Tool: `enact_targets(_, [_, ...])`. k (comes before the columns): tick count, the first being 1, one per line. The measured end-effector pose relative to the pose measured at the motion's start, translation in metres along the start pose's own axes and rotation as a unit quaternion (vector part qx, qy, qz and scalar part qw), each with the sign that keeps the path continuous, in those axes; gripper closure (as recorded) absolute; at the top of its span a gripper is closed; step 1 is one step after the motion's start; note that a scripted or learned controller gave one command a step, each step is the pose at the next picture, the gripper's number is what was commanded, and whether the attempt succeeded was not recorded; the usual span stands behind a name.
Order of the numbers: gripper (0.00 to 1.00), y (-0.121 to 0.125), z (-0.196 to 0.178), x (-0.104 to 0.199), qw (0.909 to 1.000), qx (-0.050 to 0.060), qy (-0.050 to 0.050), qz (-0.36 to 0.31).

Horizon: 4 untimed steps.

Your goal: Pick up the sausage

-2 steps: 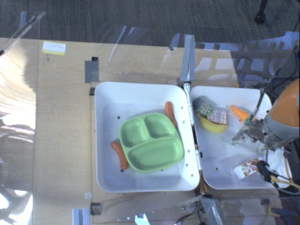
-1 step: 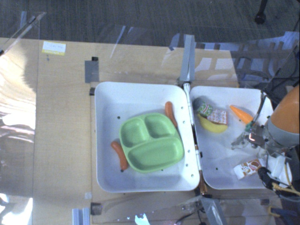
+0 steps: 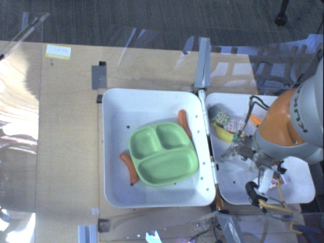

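Two orange-red sausages lie in the left bin (image 3: 114, 135). One sausage (image 3: 184, 123) rests against the far right edge of the green divided plate (image 3: 163, 154), close to the bin's right wall. The other sausage (image 3: 129, 167) lies at the plate's near left edge, partly tucked under its rim. My gripper (image 3: 236, 148) hangs over the right bin (image 3: 228, 186), near its left side and just in front of a yellow banana-shaped item (image 3: 225, 133). It is well apart from both sausages, with the wall between the bins in between. Nothing shows in its grasp.
The right bin also holds a small can with a green label (image 3: 221, 117) at its far left corner and an orange piece (image 3: 256, 120) partly hidden behind the arm. A metal post (image 3: 203, 65) stands behind the bins' shared wall.
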State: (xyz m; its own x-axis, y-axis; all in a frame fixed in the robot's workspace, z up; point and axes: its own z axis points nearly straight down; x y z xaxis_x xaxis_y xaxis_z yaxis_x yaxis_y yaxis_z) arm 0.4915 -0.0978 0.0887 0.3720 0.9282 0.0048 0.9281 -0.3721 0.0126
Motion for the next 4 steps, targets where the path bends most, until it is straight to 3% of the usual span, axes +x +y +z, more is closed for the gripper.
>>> enact_targets(1, [0.0, -0.003, 0.0, 0.007, 1.0, -0.002, -0.001, -0.002])
enact_targets(2, [0.0, 0.082, 0.002, 0.003, 1.0, 0.001, -0.003, 0.004])
enact_targets(4, [0.0, 0.013, 0.0, -0.008, 1.0, 0.0, -0.001, 0.006])
